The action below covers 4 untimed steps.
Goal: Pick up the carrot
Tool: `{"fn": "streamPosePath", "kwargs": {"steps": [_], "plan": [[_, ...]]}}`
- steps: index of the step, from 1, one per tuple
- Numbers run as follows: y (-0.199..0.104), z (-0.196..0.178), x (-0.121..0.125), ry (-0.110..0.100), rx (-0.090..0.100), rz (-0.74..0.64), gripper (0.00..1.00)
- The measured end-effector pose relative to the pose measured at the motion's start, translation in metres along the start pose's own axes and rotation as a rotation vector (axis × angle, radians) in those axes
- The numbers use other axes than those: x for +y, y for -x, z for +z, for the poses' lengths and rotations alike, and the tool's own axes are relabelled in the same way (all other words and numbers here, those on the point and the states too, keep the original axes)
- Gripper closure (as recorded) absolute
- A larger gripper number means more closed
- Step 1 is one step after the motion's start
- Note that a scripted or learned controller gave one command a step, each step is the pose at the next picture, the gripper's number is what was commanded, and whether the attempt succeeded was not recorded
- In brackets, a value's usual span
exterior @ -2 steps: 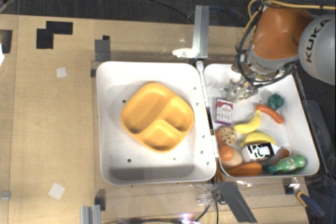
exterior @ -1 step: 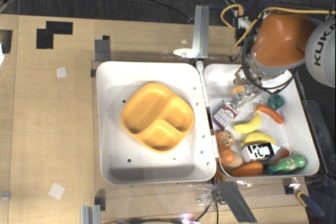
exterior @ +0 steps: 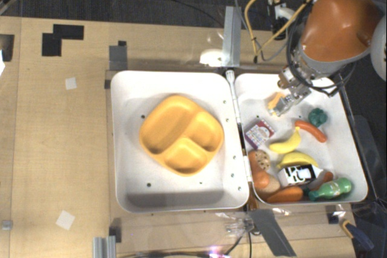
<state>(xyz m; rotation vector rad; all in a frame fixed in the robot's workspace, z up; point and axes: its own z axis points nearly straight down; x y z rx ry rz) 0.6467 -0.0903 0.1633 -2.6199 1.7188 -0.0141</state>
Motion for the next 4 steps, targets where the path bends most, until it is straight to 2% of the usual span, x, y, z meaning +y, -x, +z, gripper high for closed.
{"fn": "streamPosePath", "kwargs": {"steps": [1, 2, 3, 4], "plan": [[0.001, 0.003, 0.001, 0.004, -0.003, 0.0, 0.0], [-0.008, 0.061, 0.006, -0.005, 0.001, 0.249, 0.0], [0.015, 0.067, 0.009, -0.015, 0.003, 0.286, 0.0], [-0.053, -0.029, 0.023, -0.004, 0.006, 0.366, 0.0]]}}
